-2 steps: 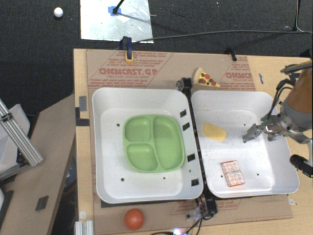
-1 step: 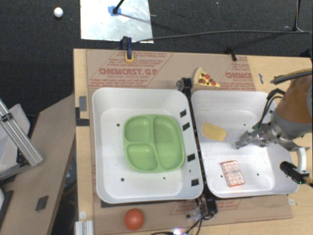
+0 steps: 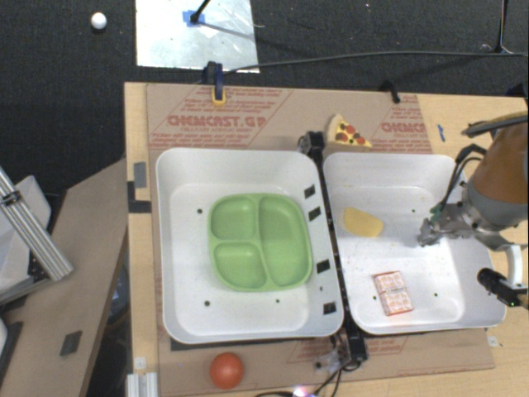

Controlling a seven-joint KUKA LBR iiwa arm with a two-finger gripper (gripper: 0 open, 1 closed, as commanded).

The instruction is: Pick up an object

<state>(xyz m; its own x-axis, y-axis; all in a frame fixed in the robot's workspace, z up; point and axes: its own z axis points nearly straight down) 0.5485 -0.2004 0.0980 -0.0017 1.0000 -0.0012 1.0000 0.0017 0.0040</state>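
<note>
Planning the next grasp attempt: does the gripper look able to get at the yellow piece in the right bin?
Probably yes. The gripper hovers in the same bin, and bare white floor lies between it and the yellow piece; the pink packet sits off to the side.

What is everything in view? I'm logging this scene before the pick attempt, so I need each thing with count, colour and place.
bins: two, white, side by side on the bench
divided plate: one, green, left bin
chip-like piece: one, yellow, right bin
small packet: one, pink, right bin, near front
pizza slice toy: one, yellow and red, behind bins
ball: one, orange-red, before left bin
small ball: one, white, far left
gripper: one, grey, over right bin
</note>
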